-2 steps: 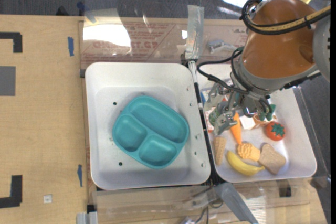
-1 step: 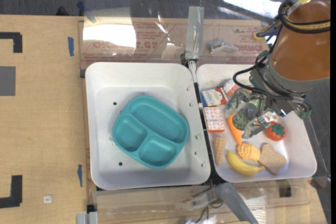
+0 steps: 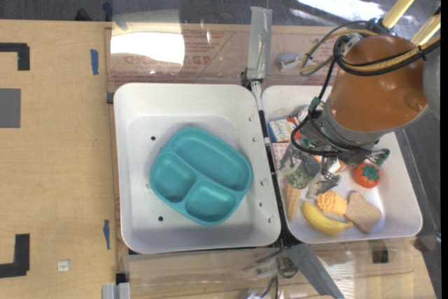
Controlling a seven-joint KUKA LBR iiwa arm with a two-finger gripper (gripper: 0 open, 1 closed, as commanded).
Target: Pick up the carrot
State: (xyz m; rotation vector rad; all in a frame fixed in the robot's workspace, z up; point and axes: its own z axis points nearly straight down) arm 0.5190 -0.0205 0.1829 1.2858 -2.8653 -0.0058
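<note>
The carrot (image 3: 292, 198) lies in the right bin (image 3: 409, 210), close to that bin's left wall, in the lower middle of the frame. It is a pale orange cone, and its long axis runs almost straight up and down in the picture, with the thin tip toward the lower edge.

At the left of the frame, the left bin (image 3: 133, 108) holds a teal divided plate (image 3: 201, 175), well apart from the work. In the right bin, a banana (image 3: 324, 220) lies just right of the carrot's tip, with an orange cracker (image 3: 333, 203) above it and a slice of bread (image 3: 362, 211) further right. A tomato (image 3: 367, 175) sits near the right wall.

The gripper (image 3: 308, 175) hangs over the upper part of the right bin, under the big orange band of the arm. The carrot is just below and a little left of it, so I judge the coming move as short. Whether the gripper is spread or closed I cannot tell, because cables and shadow hide it.

Room is tight: the bin wall is just beside the carrot on the left, the banana near on the right. Closing across the short width seems the safer choice.
</note>
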